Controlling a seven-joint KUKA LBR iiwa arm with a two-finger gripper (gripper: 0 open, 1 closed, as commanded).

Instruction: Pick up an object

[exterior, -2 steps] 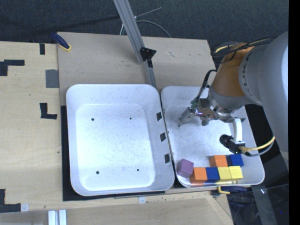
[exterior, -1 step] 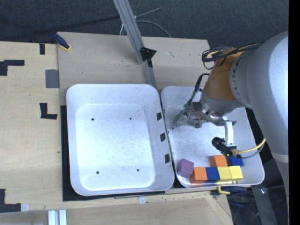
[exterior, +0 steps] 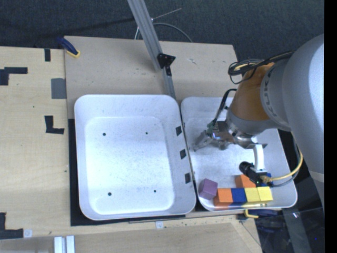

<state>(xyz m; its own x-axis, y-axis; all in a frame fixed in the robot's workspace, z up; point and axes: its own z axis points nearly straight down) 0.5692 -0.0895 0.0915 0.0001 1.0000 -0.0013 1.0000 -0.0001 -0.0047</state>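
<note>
My gripper point(exterior: 200, 141) hangs over the upper-left part of the right bin point(exterior: 202, 107), and its grey fingers point left toward the wall between the bins. The fingers stand open with nothing between them. A row of blocks lies along the right bin's front edge: a purple block point(exterior: 208, 187), an orange block point(exterior: 225, 195), a blue block point(exterior: 238, 195) and yellow blocks point(exterior: 258, 194). A second orange block point(exterior: 244, 182) sits just behind that row. The blocks lie well below and to the right of the gripper.
The left bin point(exterior: 129, 154) is beside the right one, and their walls meet near the gripper. A slanted metal bar point(exterior: 147, 28) crosses the bench behind the bins. The arm's wrist point(exterior: 253, 107) and a cable point(exterior: 287, 173) cover the right bin's right side.
</note>
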